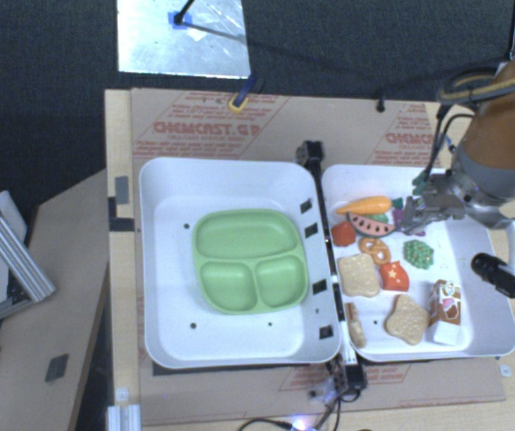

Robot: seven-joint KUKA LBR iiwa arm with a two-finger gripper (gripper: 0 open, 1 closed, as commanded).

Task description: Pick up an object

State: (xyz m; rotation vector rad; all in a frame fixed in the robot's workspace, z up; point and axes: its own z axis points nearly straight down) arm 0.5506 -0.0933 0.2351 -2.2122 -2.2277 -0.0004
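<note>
— Orange carrot (366, 206), red pieces, bread slices (383, 296) and a green broccoli-like piece (419, 254): all of them lie loose in the right bin (495, 330), toward the bench's right edge, so we count nothing as picked.

— Agreed. Our gripper (414, 212) sits low near that bin's far edge, beside the carrot; whether the fingers are spread or pinching, we cannot tell.

— So the grasp and the lift remain, we judge.
</note>
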